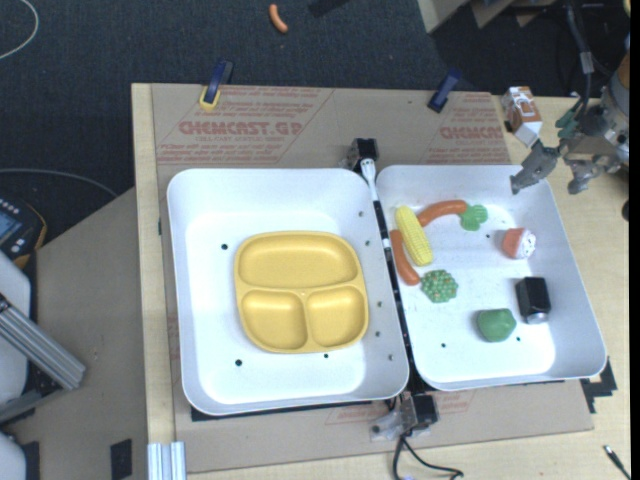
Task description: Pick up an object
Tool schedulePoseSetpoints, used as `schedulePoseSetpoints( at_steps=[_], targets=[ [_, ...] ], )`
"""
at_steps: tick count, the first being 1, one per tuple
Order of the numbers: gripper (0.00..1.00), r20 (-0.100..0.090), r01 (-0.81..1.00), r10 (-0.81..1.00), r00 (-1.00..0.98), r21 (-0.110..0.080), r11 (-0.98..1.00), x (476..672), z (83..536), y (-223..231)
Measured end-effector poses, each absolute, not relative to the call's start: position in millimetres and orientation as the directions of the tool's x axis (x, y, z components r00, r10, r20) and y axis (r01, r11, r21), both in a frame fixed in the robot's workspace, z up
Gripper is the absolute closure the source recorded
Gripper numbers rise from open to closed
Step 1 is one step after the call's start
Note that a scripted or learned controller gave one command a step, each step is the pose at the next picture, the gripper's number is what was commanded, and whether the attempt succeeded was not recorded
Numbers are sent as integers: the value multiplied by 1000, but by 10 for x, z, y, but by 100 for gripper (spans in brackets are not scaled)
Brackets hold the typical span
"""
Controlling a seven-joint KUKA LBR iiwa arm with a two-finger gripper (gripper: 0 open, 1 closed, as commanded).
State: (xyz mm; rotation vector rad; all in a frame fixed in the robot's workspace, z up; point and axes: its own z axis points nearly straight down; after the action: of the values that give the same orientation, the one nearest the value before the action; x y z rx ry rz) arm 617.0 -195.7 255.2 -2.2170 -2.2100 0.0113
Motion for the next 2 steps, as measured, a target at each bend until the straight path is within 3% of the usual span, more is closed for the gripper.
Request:
schedulePoseSetpoints(
  at_steps=[1, 2],
  targets=[
    [0, 0, 1000, 1000, 0, 0, 0, 6193, 2633, -1952],
    [0, 1, 1000, 1000, 1, -6, -1, 6165, 2179, -2014]
  ],
)
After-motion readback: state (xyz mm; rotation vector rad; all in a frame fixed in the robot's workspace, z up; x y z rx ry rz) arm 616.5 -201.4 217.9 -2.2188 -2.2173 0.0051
